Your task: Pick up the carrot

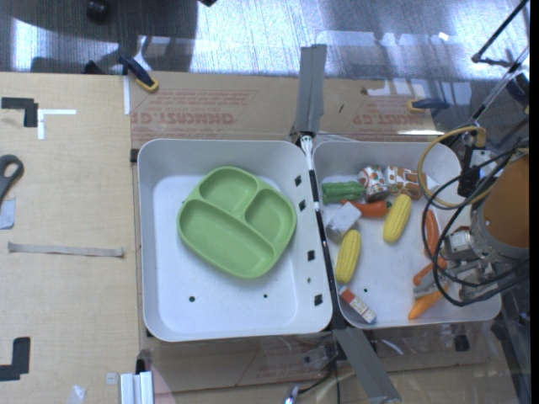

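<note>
1. We take the right bin (396, 305) as our landmark. The carrot is hard to single out: several orange pieces lie along this bin's right side, one long and upright (431, 231) and shorter ones lower down (424, 304).
2. Our claw (459, 263) hangs over the bin's right edge, just beside those orange pieces, wrapped in cables. We cannot tell how it stands, nor whether anything is in it.
3. We judge that we are in the approach or the grasp itself; nothing looks lifted clear yet.
4. Toward the bin's middle lie two corn cobs (397, 217), with a green vegetable (341, 191) nearer its left wall.
5. Next we need to centre on one orange piece, close on it alone, then rise straight up without snagging the bin's wall.
</note>
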Robot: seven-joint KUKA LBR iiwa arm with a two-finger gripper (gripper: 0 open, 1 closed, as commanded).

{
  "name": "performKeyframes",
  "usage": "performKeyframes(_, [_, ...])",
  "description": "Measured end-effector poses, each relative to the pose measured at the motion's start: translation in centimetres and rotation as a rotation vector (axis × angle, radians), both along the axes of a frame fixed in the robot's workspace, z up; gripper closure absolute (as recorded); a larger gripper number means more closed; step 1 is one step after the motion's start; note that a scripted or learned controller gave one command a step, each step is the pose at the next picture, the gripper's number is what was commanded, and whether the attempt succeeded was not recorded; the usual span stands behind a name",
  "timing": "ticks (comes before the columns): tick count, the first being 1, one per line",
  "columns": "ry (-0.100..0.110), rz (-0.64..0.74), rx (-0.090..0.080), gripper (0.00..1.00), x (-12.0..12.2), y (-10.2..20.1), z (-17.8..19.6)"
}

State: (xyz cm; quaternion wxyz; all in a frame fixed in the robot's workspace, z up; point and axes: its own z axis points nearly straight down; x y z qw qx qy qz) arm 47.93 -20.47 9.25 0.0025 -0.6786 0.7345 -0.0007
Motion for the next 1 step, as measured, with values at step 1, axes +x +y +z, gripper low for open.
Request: performKeyframes(1, [-0.012, -0.003, 0.002, 1.00, 0.45, 0.16, 1.12])
